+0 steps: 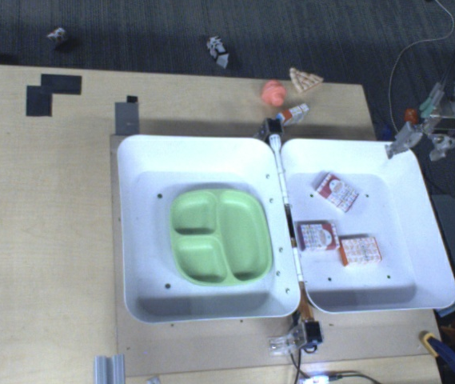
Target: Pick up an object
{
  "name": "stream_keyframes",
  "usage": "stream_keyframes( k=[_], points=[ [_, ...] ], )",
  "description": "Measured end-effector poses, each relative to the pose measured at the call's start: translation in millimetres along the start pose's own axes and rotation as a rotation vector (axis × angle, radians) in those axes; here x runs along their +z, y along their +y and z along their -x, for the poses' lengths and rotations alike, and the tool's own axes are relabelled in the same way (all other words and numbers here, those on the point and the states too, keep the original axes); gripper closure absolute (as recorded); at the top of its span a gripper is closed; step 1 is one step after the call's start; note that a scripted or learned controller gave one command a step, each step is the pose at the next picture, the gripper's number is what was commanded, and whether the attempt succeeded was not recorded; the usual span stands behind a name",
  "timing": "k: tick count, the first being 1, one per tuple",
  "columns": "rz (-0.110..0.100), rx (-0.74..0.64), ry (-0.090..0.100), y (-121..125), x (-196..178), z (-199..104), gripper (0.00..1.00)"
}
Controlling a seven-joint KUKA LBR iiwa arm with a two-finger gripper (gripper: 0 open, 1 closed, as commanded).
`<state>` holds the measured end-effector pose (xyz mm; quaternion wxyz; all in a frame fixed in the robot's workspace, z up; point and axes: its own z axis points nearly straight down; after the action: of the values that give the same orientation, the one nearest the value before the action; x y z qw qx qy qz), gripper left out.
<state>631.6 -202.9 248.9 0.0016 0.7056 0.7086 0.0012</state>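
The pale wooden worktop (43, 238) carries two shallow white bins side by side, the left bin (131, 214) touching the right bin (431, 238). Behind them on the wood lie a pink ball (273, 94), a wedge-shaped piece (305, 79) and a small tube (294, 114).

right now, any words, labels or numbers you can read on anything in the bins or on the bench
None can be read.
Upper packet: red and white print, too blurred.
Middle packet: print too small.
Right packet: print too small.
Green tray: no marking visible.
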Motion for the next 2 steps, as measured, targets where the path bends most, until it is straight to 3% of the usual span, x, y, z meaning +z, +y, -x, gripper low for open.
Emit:
stream_keyframes(
  k=[1, 2],
  points=[
    [-0.004, -0.003, 0.004, 26.1, 159.3, 0.3, 0.0],
    [0.003, -0.007, 0.0, 28.0, 146.7, 0.5, 1.0]
  ],
)
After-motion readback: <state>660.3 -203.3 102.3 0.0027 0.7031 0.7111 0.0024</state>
